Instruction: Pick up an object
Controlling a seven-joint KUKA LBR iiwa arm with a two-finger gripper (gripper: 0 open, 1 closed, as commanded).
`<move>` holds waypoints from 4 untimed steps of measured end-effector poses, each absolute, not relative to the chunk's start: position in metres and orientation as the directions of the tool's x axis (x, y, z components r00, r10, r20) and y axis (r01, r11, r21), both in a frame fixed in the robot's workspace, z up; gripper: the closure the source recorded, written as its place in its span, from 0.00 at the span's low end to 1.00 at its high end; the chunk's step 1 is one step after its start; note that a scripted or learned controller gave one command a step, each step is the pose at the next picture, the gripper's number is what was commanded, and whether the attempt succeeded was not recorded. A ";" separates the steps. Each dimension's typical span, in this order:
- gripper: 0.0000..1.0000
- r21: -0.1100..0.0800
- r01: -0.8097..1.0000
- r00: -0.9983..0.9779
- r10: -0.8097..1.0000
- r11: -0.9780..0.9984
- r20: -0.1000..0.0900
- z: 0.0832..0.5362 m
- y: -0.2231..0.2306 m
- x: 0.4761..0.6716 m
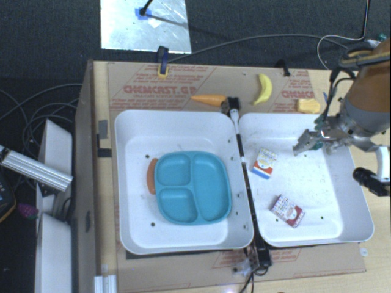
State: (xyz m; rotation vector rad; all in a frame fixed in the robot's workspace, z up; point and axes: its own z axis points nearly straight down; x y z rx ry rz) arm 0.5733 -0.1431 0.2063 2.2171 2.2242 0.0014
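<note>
Gripper (307, 142) is seen over the right bin (348, 224), near its back edge; fingers are spread apart w/ nothing between them. Small carton (264, 163) is found just to its left & a bit nearer the camera, lying flat on the bin floor. Red packet (286, 210) lies further toward the front, also left of it. Blue tray (192, 186) w/ a sausage (151, 175) beside it is set well to the left, in the other bin (128, 163). Banana (264, 88) lies behind, on the cardboard.
</note>
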 end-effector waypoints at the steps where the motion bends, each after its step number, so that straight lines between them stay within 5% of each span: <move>1: 0.00 -0.001 1.000 -0.001 1.000 0.001 0.000 0.136 -0.143 0.525; 2: 0.00 0.003 1.000 -0.003 1.000 0.003 -0.002 0.139 -0.207 0.624; 3: 0.00 0.002 1.000 -0.005 1.000 0.005 0.000 0.085 -0.206 0.666; 4: 1.00 0.007 1.000 -0.009 1.000 0.009 -0.004 0.097 -0.206 0.667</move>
